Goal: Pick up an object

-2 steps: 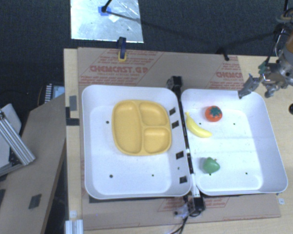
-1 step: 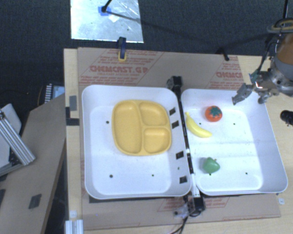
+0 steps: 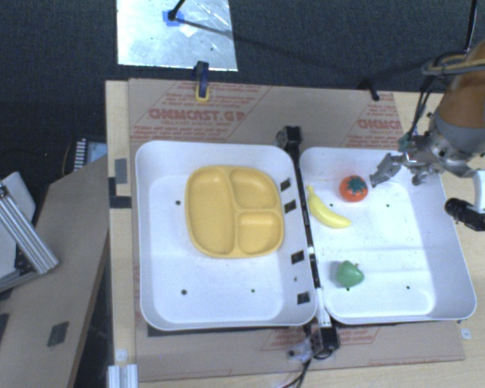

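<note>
Green pepper point(image 3: 349, 274); tomato point(image 3: 354, 188) just beside jaws point(image 3: 385, 175)

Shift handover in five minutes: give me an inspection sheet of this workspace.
Surface: two white bins, left bin and right bin, on a brown board.
Job's things: tomato, banana and green pepper in the right bin.
Clutter: yellow divided plate in the left bin.
Grippers: pincer above the right bin, right of the tomato, holding nothing.
Cables: black cable by the arm.
Surroundings: dark floor, foil sheet.
</note>
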Motion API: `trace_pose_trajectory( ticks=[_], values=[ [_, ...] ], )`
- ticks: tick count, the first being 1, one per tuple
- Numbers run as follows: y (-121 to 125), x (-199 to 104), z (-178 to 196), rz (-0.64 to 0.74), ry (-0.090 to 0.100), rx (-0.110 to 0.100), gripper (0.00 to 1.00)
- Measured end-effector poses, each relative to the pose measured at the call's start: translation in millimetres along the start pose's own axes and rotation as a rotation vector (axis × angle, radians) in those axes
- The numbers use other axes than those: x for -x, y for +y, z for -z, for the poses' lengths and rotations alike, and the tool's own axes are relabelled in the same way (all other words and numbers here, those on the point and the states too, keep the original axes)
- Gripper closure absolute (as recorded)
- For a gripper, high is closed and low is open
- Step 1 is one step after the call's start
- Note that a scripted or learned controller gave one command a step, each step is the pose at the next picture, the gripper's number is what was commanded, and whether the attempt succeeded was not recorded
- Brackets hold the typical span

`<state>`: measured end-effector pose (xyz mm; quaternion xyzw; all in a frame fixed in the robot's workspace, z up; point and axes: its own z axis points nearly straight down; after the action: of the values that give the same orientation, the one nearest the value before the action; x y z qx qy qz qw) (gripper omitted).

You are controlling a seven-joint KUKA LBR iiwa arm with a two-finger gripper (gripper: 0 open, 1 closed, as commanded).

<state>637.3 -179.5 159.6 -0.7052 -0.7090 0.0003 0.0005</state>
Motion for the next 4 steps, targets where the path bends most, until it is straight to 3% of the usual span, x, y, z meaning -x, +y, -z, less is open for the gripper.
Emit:
trace_pose_trajectory(
  ticks=[1,2,4],
  values=[
    [-1.4,5.0,-60.7,-0.004,0.000,0.000,0.00],
    [-0.1,5.2,-46.5,-0.003,-0.002,0.005,1.00],
    [11.7,11.0,48.6,0.000,-0.002,0.008,1.00]
  ],
)
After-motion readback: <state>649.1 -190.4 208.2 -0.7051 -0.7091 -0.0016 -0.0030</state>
